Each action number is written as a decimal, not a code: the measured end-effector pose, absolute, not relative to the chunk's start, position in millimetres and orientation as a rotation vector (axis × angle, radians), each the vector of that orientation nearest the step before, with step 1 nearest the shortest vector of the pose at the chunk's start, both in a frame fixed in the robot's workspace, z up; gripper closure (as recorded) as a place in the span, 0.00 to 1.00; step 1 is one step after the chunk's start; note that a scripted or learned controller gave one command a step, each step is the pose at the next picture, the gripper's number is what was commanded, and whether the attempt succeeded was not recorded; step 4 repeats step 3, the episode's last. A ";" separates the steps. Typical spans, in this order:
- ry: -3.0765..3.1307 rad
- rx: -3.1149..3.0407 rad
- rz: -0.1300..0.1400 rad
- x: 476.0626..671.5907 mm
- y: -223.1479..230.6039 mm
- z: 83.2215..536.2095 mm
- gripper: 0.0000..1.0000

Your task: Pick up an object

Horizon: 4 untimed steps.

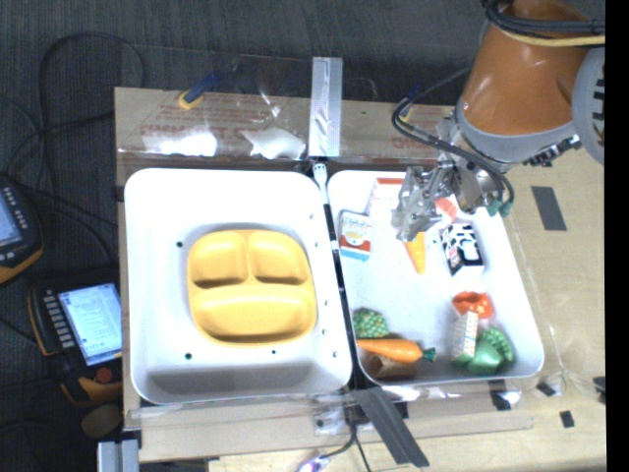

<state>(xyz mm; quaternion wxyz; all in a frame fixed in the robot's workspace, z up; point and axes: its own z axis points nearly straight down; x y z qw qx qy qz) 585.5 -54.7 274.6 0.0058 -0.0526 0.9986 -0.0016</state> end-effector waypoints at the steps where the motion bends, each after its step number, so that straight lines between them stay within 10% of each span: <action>1: 3.122 -0.163 -0.006 586.6 -54.7 284.2 1.00; 4: 3.116 -0.161 -0.007 588.8 -54.7 303.5 1.00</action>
